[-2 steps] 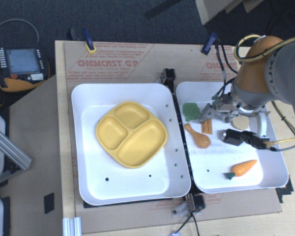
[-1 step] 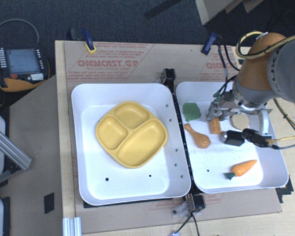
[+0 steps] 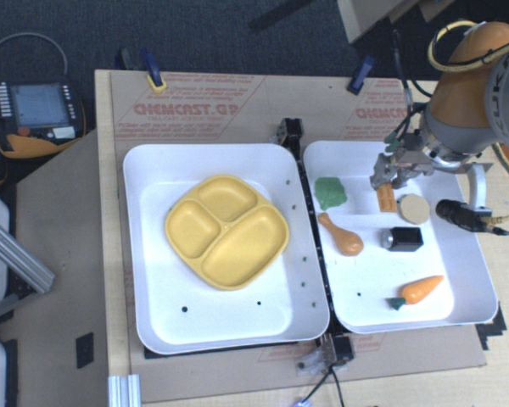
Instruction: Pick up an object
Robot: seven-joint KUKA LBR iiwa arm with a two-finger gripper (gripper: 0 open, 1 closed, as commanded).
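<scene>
A: What does the camera view give you?

B: My hand (image 3: 396, 172) sits low over the far part of the right bin (image 3: 467, 299), with my grey arm and its orange band running off the right edge, so most of the arm is cut off. I cannot tell how the hand is set; the wrist hides the tips.

A: What lies beneath it?

B: A small orange-brown cylinder (image 3: 386, 199) pokes out just under the hand, its upper end covered. A pale round disc (image 3: 415, 209) touches it on the right. Whether either is gripped, I cannot make out.

A: And the rest?

B: A green piece (image 3: 330, 192) lies to the left, a tan pear-shaped piece (image 3: 341, 236) below it, a dark block (image 3: 404, 239) beside that, and a carrot (image 3: 419, 289) nearer the front. The left bin (image 3: 153, 312) holds a yellow divided plate (image 3: 227, 231). Both bins rest on the tabletop (image 3: 119, 227).
</scene>
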